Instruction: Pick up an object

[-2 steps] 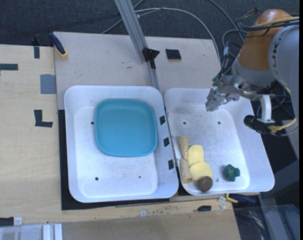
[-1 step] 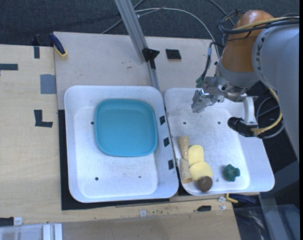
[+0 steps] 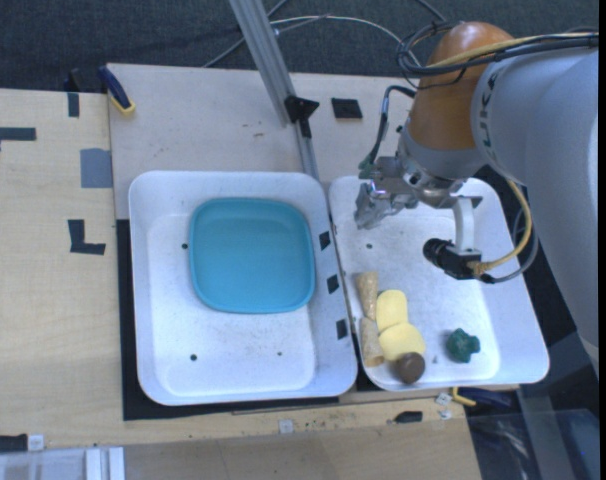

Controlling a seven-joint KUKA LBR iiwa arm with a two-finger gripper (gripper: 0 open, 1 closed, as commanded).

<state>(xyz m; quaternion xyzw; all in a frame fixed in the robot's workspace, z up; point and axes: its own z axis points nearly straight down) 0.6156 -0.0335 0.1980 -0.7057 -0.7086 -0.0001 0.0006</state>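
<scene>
Camera view: fingers [image 3: 369, 211] blurred, indistinct.

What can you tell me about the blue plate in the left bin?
The blue plate is a rounded square with a raised rim, smooth and plastic-looking, uniformly light blue. It lies flat and right side up on the floor of the left bin, toward its far half. Nothing rests on it, and the gripper is apart from it, over the right bin.

The arm [image 3: 543, 98] is smooth pale grey, with a rounded orange band [image 3: 453, 88] above the wrist. Black cables [image 3: 483, 43] loop over it; a yellow cable [image 3: 523, 228] curves at four o'clock.
</scene>
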